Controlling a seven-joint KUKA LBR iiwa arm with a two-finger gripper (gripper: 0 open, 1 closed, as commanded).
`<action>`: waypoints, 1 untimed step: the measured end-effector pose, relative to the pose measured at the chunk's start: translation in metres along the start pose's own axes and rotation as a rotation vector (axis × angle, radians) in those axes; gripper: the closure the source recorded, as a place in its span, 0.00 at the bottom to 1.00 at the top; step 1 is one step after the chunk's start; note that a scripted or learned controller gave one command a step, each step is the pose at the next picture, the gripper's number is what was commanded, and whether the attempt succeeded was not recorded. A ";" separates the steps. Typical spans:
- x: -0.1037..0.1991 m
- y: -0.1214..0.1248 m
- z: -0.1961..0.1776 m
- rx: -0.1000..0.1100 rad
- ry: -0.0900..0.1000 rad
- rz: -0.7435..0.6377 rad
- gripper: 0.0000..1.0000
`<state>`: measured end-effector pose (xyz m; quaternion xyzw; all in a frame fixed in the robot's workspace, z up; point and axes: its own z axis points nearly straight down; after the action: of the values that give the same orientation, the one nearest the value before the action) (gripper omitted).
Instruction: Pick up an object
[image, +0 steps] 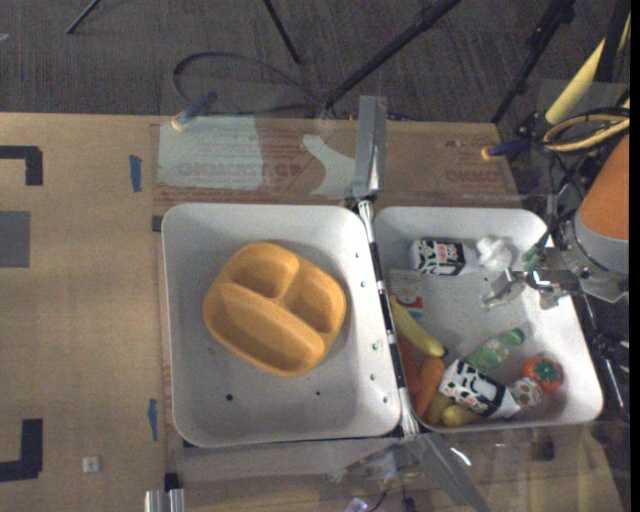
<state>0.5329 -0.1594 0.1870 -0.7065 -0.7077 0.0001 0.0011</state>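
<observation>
I see the hand (508, 283) over the right shallow white bin (580, 345), near a green plastic bottle (496, 350); I cannot tell its grip state.

view: one fixed camera — above bench (80, 300) | slanted down | both bins framed

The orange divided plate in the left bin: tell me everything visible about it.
The orange divided plate looks like moulded plastic, rounded in outline, with three compartments: one long one along its lower-left side and two smaller ones toward the upper right. It lies flat and face up, turned at a slant to the bin's walls, roughly in the middle of the left bin. It rests on the bin floor alone, with nothing in it or touching it.
</observation>
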 end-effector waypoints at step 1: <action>-0.022 0.014 0.101 -0.006 -0.003 -0.139 0.00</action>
<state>0.5463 -0.1813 0.0863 -0.6555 -0.7552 -0.0013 -0.0021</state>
